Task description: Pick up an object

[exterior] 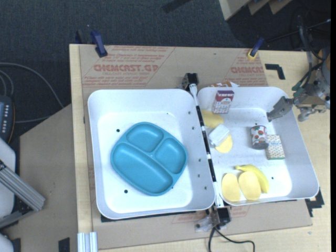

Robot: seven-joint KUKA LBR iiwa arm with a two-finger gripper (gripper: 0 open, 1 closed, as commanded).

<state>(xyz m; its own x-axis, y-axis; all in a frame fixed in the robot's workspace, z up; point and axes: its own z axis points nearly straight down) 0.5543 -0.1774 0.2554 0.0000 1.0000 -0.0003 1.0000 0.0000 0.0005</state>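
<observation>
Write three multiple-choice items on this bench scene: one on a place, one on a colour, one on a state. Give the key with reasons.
1. Where does the divided plate lie?
A. left bin
B. right bin
C. on the bench outside the bins

2. What colour is that plate?
A. red
B. blue
C. green

3. How does the small can stand relative to the claw?
A. gripped in it
B. apart from it, resting in the right bin
C. lying on the plate

Key: 1 A, it sits within the left bin; 2 B, its surface is plain blue; 3 B, white bin floor shows between them.
</observation>
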